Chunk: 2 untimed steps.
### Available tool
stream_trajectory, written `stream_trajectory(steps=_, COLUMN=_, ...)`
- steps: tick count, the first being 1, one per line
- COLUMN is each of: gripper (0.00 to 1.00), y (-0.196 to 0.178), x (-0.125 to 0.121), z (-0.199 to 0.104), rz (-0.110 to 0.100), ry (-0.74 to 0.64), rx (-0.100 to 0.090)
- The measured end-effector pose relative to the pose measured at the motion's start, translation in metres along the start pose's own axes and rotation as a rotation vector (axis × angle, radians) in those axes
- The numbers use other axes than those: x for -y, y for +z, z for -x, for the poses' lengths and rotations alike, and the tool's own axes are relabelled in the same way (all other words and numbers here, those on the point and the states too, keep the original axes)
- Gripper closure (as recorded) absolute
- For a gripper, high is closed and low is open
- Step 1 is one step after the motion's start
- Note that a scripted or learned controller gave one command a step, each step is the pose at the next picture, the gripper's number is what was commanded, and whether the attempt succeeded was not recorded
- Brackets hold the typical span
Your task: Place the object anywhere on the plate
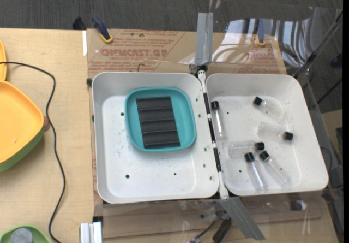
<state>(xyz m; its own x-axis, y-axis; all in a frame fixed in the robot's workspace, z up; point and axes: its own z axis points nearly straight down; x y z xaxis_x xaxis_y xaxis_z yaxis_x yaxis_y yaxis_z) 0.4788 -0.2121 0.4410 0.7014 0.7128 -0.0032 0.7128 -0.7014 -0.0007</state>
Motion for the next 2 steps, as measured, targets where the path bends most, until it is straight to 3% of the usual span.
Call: stream_trajectory(steps=2, gripper=0.00, y=0.0011, x=-0.0072, z=0.0039, rz=-0.002, ry=0.321, rx=0.001)
